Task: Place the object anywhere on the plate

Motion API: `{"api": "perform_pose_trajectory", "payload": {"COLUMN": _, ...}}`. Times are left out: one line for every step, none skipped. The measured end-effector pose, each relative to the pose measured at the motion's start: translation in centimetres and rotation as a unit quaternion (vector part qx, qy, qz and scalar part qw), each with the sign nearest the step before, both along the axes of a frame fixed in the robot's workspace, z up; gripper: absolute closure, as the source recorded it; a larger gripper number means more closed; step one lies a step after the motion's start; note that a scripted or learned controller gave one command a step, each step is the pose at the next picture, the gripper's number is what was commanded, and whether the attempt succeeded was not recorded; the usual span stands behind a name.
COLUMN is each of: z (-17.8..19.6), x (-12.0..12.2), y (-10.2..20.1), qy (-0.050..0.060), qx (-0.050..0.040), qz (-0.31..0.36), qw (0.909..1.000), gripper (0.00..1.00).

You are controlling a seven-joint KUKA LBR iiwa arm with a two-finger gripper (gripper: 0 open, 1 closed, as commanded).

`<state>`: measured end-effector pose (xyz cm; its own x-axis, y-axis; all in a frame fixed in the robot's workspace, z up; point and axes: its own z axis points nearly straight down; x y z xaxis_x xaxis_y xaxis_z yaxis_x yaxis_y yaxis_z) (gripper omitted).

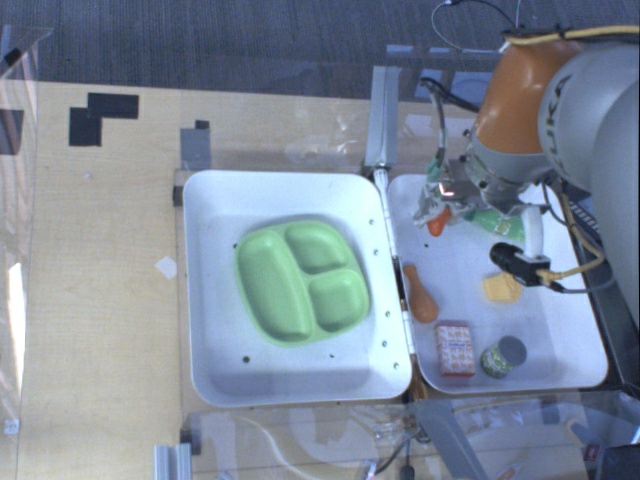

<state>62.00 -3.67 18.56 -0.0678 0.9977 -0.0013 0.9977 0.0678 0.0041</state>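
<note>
The gripper (437, 208) hangs at the right bin's (590, 363) eleven o'clock with a small orange piece (436, 225) just under it; whether it grips it, I cannot tell. The plate (300, 280) lies at its eight o'clock. Best lift well over the rims before crossing, then lower into a compartment.

Robotics lab, test cell. Pale wooden surface (110, 298) with black tape marks (100, 116), two white bins (205, 368) clamped side by side by metal brackets (196, 146). Grey industrial arm (590, 118) with orange band, loose cables (480, 13) trailing above. Clear plastic shield (20, 168) at left edge. Grey carpet floor (250, 28) behind. Toy food, green plate (300, 280) as test props.
</note>
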Motion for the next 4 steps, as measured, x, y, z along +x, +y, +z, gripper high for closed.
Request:
{"api": "perform_pose_trajectory", "payload": {"z": -0.1, "x": -3.6, "y": 7.4, "qy": 0.000, "qx": 0.0005, "qz": 0.083, "qw": 0.9965, "gripper": 1.00}}
{"api": "perform_pose_trajectory", "payload": {"z": 0.0, "x": -3.6, "y": 7.3, "qy": 0.000, "qx": 0.0006, "qz": 0.083, "qw": 0.9966, "gripper": 0.00}}
{"api": "perform_pose_trajectory", "payload": {"z": 1.1, "x": -3.4, "y": 7.4, "qy": -0.002, "qx": 0.0008, "qz": 0.084, "qw": 0.9965, "gripper": 1.00}}
{"api": "perform_pose_trajectory", "payload": {"z": 0.0, "x": 0.4, "y": -1.3, "qy": -0.001, "qx": -0.0005, "qz": 0.105, "qw": 0.9945, "gripper": 1.00}}
